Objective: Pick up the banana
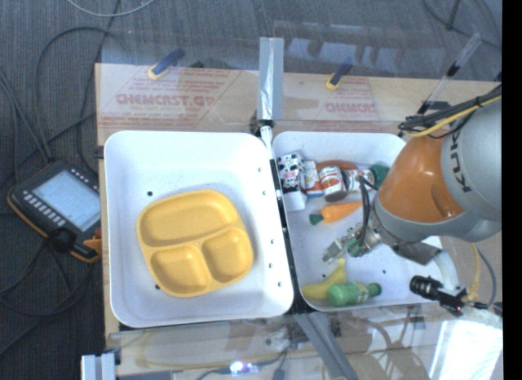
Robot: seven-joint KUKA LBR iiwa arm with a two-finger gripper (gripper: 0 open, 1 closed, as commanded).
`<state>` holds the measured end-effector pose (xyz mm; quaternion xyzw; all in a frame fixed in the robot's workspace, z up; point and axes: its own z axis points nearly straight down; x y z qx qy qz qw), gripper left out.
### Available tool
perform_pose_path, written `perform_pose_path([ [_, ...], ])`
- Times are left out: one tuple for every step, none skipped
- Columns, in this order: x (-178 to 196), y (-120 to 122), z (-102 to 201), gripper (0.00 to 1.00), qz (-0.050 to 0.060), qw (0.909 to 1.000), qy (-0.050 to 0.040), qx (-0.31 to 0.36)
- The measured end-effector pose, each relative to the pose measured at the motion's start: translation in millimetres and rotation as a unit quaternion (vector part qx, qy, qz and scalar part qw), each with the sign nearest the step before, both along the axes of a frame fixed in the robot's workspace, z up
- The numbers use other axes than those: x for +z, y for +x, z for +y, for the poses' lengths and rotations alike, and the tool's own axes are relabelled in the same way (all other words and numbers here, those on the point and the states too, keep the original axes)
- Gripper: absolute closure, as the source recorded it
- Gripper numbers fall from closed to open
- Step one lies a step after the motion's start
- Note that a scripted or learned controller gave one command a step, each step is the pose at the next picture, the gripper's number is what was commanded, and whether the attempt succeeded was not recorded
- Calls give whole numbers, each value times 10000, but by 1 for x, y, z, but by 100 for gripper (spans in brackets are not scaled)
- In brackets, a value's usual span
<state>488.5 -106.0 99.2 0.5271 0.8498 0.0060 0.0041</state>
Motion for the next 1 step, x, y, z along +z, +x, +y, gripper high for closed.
perform_pose_path([
  [0, 0, 0, 0, 1, 10000, 0, 0],
])
